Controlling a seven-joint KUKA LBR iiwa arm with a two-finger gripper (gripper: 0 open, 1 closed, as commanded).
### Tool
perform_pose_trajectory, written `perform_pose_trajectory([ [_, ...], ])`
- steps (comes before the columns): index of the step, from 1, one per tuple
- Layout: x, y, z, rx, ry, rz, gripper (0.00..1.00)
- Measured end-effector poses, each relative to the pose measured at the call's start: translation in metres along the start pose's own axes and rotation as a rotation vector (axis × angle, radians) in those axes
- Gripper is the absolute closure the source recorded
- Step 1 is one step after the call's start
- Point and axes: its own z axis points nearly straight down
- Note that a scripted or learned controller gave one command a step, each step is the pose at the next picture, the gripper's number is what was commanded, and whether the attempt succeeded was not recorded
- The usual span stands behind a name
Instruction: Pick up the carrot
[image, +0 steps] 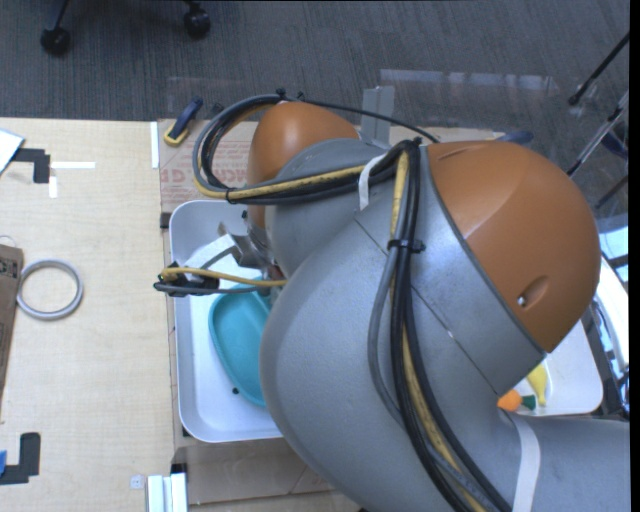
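A small orange piece, which looks like the carrot (510, 401), peeks out at the near edge of the right bin (575, 385), just beside a yellow item (540, 383). The arm's bulk hides most of it. The grey arm with its orange band (300, 140) reaches across to the left bin (190, 330). Grey metal parts of the gripper (238, 252) show over that bin's far left part, above a teal bowl (240, 340). The arm covers the rest of the gripper.
A black and yellow cable (200, 280) loops off the wrist over the left bin's left wall. On the wooden bench to the left lie a roll of tape (47, 289) and black brackets (35, 163). The arm covers most of both bins.
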Motion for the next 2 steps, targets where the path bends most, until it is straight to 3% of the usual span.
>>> perform_pose_trajectory([
  [1,-0.001,0.001,-0.001,0.0,-0.005,0.001,0.0],
  [2,-0.023,0.04,-0.068,-0.001,0.0,-0.104,0.0],
])
